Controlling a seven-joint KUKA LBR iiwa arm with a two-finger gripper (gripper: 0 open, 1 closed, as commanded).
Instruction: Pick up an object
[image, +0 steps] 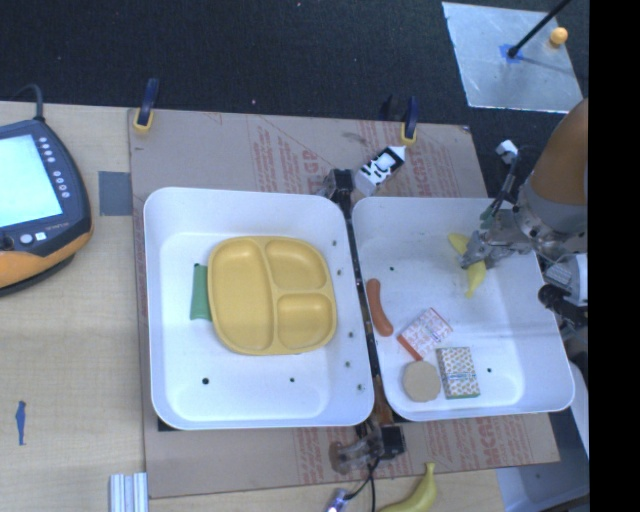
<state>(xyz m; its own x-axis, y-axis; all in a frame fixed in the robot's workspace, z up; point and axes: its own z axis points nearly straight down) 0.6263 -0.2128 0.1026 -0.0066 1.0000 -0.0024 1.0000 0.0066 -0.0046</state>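
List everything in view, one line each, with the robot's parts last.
left bin: 1, white, left half of the bench
right bin: 1, white, beside it
divided plate: 1, yellow, in left bin
green piece: 1, under the plate's left edge
sausage: 1, orange-red, right bin's left side
packet: 1, red-white, right bin
round disc: 1, tan, right bin front
small box: 1, patterned, beside disc
yellow item: 1, at the gripper
banana: 1, yellow, outside the bins, front
pendant: 1, orange-grey, far left
gripper: 1, over right bin

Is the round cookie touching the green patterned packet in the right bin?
Touching. The camera view shows the cookie edge meeting the packet side with no white bin floor between them.
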